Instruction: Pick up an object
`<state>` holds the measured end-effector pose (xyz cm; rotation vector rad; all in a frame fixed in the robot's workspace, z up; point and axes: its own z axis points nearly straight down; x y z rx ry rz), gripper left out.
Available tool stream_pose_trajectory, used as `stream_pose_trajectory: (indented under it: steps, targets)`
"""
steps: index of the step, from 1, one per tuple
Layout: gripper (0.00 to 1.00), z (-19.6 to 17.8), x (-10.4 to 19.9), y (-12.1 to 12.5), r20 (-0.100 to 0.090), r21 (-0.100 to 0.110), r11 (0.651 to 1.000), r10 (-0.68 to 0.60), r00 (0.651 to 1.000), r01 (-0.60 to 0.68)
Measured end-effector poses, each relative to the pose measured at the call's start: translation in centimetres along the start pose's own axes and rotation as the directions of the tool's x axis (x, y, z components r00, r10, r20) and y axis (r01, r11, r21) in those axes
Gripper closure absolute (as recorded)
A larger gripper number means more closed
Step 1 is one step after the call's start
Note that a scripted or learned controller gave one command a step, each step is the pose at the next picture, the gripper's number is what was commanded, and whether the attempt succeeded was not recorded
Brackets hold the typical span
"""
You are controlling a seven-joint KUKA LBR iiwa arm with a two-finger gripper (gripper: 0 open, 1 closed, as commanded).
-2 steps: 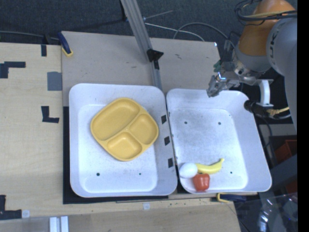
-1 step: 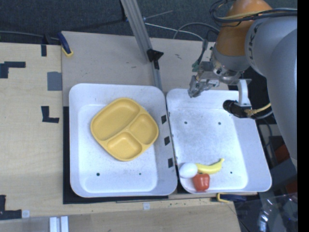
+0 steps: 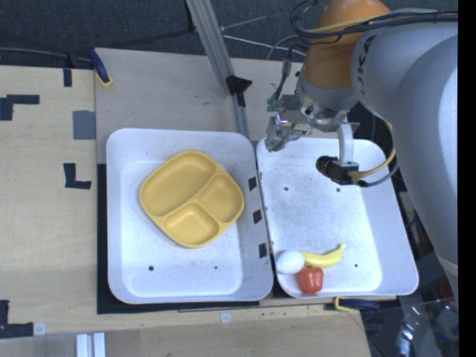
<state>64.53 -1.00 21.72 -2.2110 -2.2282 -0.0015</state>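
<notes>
A yellow divided plate (image 3: 192,198) lies in the left bin (image 3: 126,266). In the right bin (image 3: 372,229), at its near left corner, sit a white egg (image 3: 290,262), a yellow banana (image 3: 325,256) and a red pepper (image 3: 311,280), close together. My gripper (image 3: 277,140) hangs over the far left corner of the right bin, well away from those three items. Nothing is visible between its fingers.
A slanted metal pole (image 3: 212,39) rises behind the bins. A black cable connector (image 3: 338,170) hangs off the wrist over the right bin. The grey arm (image 3: 416,88) covers the right side. Tape marks dot the wooden bench (image 3: 44,162) on the left.
</notes>
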Motion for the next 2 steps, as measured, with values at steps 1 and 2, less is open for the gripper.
stream_pose_trajectory:
  steps: [1, 2]
  targets:
    - [1.00, -0.9, 5.4, -1.0, 0.000, 0.000, 1.000, 0.000, 1.000, 0.000]
    - [1.00, -0.4, 10.4, -1.9, 0.002, 0.002, 1.000, 0.001, 1.000, -0.001]
